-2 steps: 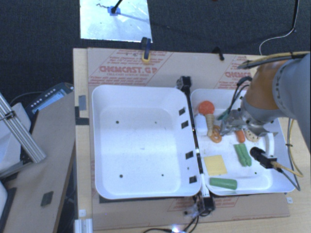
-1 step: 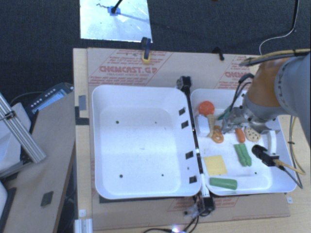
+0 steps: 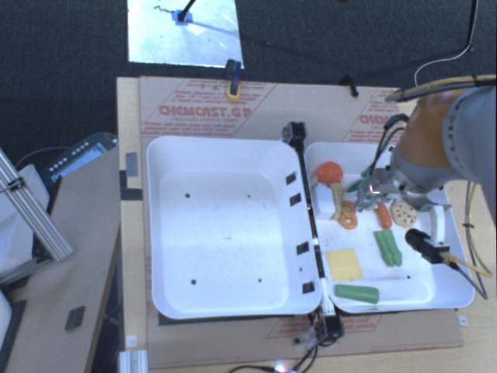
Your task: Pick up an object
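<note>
Several small things lie in the right bin (image 3: 446, 286): an orange ball (image 3: 329, 172) near its back left corner, a yellow square (image 3: 344, 264) and a green piece (image 3: 356, 293) by its front edge. We see the gripper (image 3: 371, 193) low over the middle, probably choosing one. We cannot tell how its hand stands; the wrist blocks it.
</note>
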Robot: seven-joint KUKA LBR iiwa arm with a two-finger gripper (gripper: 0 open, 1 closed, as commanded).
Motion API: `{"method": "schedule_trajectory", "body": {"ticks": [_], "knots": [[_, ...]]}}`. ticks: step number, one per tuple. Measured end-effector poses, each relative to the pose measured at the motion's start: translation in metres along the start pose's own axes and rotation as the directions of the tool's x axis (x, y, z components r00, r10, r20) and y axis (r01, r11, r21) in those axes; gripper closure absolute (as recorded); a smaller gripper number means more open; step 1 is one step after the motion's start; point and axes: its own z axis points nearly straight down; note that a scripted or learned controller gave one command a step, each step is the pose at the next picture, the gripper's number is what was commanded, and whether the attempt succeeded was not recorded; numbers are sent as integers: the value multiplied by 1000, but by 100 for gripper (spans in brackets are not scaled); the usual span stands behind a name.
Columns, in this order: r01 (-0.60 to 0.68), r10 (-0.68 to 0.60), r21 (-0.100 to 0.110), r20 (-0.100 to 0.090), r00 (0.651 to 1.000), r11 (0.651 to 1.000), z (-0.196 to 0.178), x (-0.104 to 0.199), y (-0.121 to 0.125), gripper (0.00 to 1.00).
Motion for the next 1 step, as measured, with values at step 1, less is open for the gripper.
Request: {"method": "schedule_trajectory", "body": {"ticks": [1], "knots": [[-1, 1, 9, -3, 1000, 1000, 7, 19, -16, 100]]}}
